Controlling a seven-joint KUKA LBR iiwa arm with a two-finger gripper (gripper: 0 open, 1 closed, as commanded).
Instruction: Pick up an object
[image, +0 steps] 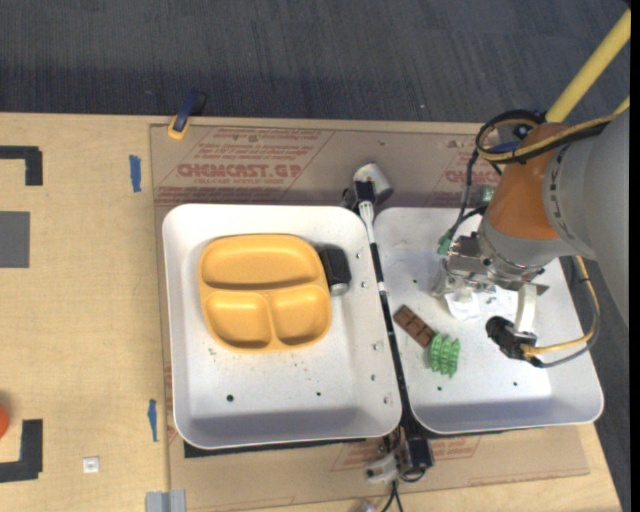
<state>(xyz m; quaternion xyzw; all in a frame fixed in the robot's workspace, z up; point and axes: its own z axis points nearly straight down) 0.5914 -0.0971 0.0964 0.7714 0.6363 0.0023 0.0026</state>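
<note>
Camera view, from above at a slant. I see two white bins side by side on the surface. Left bin: a yellow divided tray w/ three compartments, lying flat toward the bin's upper left; a small dark object touches the tray's right edge, near the wall between the bins. Right bin: a brown chocolate-bar-like piece lies near the bin's left side, a green studded block just beside it to the lower right, the two close but apart as far as I can tell. The arm, grey w/ orange band, comes in from the right and points down into the right bin's upper middle. The jaws sit low over a small white item on the bin floor; I cannot tell whether they are parted or closed, or whether anything is between them. Brown piece and green block are both left of and below the jaws, not touching them.
</note>
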